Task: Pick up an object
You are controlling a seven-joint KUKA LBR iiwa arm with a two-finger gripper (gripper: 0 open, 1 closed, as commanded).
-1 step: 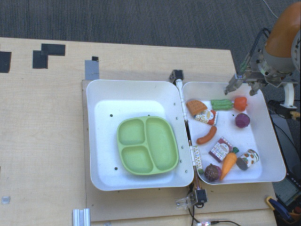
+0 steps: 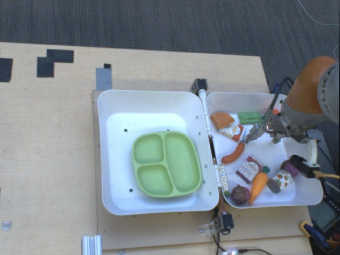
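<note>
Grey gripper (image 2: 254, 134) sits low over the right bin (image 2: 313, 198), in its back half. How far open it is can't be told from this angle, and nothing is seen held.

A red-and-white packet (image 2: 234, 132) lies just beside the gripper's tip, on the side toward the left bin (image 2: 106, 142); touching or not, can't tell. Its print is too small to read. A green block (image 2: 249, 117) is just behind the gripper, by the back wall. An orange-brown piece (image 2: 223, 120) lies past the packet, near the wall shared with the left bin. The sausage (image 2: 234, 153) is near, in front of the tip.

A small box (image 2: 248, 169) with red and white print lies further in front, lettering unreadable. The carrot (image 2: 258, 185) is just beyond the box, with a dark round fruit (image 2: 240, 194) beside it at the front wall. A can (image 2: 280, 181) with a label, also unreadable, lies in front of the gripper toward the arm side.

Open room: a bare strip of bin floor under the wrist, running to the arm-side wall. The left bin is well apart from the gripper and holds a green divided plate (image 2: 166, 163), with bare white floor along its back and far-side walls.
</note>
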